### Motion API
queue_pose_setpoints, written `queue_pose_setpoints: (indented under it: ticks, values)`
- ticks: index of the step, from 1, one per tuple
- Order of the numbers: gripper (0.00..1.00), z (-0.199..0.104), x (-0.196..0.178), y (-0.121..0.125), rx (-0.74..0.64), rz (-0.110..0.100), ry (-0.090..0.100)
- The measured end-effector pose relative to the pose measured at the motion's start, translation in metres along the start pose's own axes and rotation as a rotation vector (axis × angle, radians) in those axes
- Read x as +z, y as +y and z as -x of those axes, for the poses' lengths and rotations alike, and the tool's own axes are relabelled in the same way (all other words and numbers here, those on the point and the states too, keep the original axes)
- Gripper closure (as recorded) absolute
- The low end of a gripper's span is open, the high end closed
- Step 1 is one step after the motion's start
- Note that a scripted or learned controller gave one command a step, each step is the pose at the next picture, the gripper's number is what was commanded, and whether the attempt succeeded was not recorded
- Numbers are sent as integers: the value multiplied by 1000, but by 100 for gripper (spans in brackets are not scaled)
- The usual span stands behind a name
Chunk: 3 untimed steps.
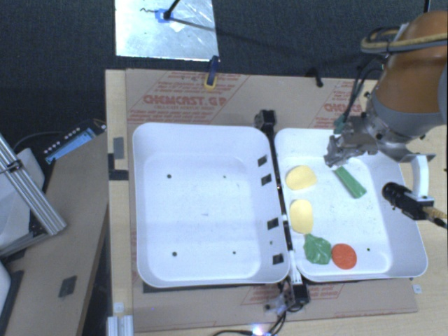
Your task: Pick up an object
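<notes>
Hanging over the far half of the right bin (395,233), the pincer (339,154) sits low at the upper end of a green stick (349,183), which lies flat and slanted on the bin floor, its far tip right at the pincer and its near tip pointing toward the bin's right near corner. Whether the pincer is spread or pressed together I cannot tell, nor whether it touches the stick.

The stick looks like the likeliest target. The rest lies along the bin's left side and near edge:
- an upper yellow piece (301,178) by the left wall
- a lower yellow piece (302,216) just beneath it
- a green lump (317,249) touching or nearly touching an orange disc (344,256) by the near edge

The main risk, as I judge it, is a grasp at the very tip of the stick. Caught so far from its middle, it could swing or slip out on the lift. It could also simply be nudged along the smooth floor if the pincer closes beside it and not around it. A slanted thing also calls for the wrist to line up across it; a poor angle would push it away.

Room is good. The stick is well apart from both yellow pieces, and bare white floor runs from it to the right wall, so nothing crowds the approach. The far wall is near the pincer, which leaves less slack on that side. The left bin (203,208), across the shared rim, and the table (231,89) beyond are out of the way.
</notes>
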<state>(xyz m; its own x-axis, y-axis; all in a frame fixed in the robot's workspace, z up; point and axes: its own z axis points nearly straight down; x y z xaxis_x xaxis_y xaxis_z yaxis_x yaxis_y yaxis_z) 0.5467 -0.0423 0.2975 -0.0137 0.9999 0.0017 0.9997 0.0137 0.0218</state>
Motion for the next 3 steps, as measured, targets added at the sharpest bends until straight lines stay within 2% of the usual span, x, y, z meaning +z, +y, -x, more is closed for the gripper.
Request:
queue_pose_setpoints:
  ticks: [1, 2, 3]
  values:
    - [100, -19, -201, -56, 7, 1, 0]
    - [100, -57, -241, -37, 5, -13, -1]
    - [100, -70, -239, -51, 8, -19, -1]
